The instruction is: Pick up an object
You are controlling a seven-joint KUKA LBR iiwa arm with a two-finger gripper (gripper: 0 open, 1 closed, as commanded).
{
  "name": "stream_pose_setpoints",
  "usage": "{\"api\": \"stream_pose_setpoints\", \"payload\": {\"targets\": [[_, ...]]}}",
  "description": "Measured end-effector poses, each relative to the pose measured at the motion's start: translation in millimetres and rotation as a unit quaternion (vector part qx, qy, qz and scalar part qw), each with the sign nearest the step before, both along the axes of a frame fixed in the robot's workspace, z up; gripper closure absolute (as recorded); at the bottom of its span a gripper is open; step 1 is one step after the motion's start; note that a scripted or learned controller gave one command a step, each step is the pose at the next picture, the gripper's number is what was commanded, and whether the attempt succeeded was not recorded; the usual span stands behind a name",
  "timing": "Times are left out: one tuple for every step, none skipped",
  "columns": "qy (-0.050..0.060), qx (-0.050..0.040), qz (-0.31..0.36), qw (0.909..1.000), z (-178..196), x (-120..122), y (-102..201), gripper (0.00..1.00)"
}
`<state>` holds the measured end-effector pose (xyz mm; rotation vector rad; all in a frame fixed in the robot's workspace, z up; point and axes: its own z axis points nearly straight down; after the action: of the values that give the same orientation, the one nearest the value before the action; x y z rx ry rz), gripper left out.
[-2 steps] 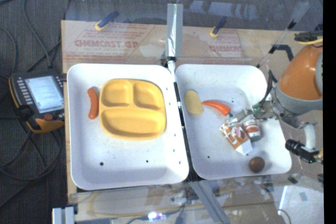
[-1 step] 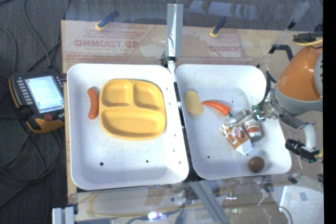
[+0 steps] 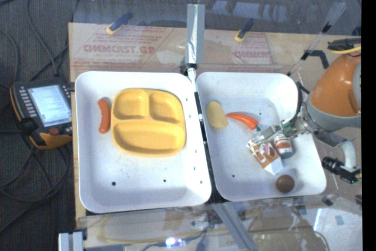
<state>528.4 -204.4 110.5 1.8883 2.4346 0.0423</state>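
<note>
The tool (image 3: 271, 149) is down inside the right bin (image 3: 235, 182), toward its right side, reached in at the end of the grey arm with the orange band (image 3: 336, 94). From above, its metal and reddish parts blur together, so I cannot tell its state, nor whether anything sits in it. Nothing is clearly lifted off the floor of the bin, so the pick looks not yet done.

Closest to the tool, just up and left of it, lies an orange carrot (image 3: 242, 120). A small brown ball (image 3: 285, 183) rests just below it near the bin's front right corner. Farther left, near the dividing wall, is a pale yellow potato-shaped piece (image 3: 216, 114).

Well apart, in the left bin (image 3: 94, 185), a yellow divided tray (image 3: 149, 121) lies flat with an orange sausage (image 3: 104, 115) just beside its left edge.

What is left, in my judgement, is to get a firm hold of one thing, likely the carrot or the ball, and raise it clear.
</note>
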Motion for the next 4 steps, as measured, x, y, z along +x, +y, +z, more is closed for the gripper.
{"api": "stream_pose_setpoints", "payload": {"targets": [[0.007,0.0144,-0.074,0.9971,-2,-4,-9,0.00],[0.000,-0.0036,-0.018,0.9998,0,-4,4,0.00],[0.020,0.0060,-0.014,0.9997,-15,-35,69,0.00],[0.017,0.0052,-0.015,0.9997,-4,-33,67,1.00]]}}
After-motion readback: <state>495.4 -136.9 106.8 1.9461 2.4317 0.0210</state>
